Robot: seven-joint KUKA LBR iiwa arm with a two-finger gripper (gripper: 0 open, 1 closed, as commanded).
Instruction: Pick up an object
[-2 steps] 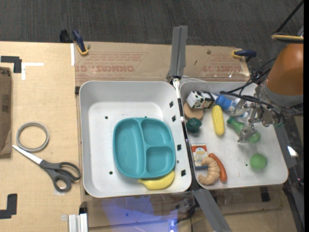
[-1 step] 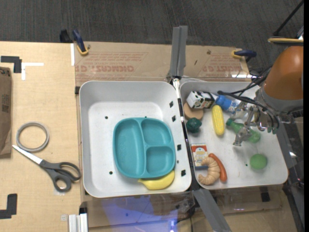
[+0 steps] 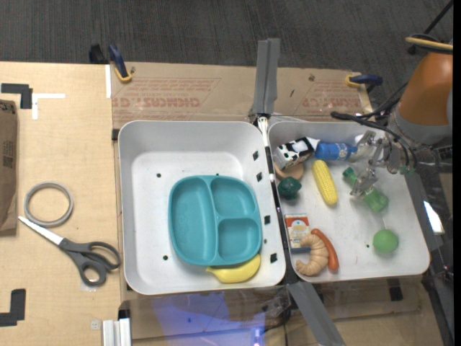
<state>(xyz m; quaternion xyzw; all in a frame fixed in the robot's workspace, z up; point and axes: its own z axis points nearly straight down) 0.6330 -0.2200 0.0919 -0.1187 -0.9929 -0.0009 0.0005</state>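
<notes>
Gripper (image 3: 366,182): positioned at the right bin's (image 3: 414,265) two o'clock, beside a green cup (image 3: 376,202); jaw state cannot be told. Nothing is lifted; pickup remains.

Two bins sit side by side on the counter (image 3: 65,121). Left bin (image 3: 144,150): a tray (image 3: 215,218) at centre, a banana (image 3: 238,271) tucked under its near edge. Right bin (image 3: 414,254): a bottle (image 3: 333,151) at the back, corn (image 3: 325,182) in front of it, a ball (image 3: 386,241) near right, a croissant (image 3: 311,254) near left. Left of the bins — scissors (image 3: 75,249), with a tape roll (image 3: 49,203) just behind them.
</notes>
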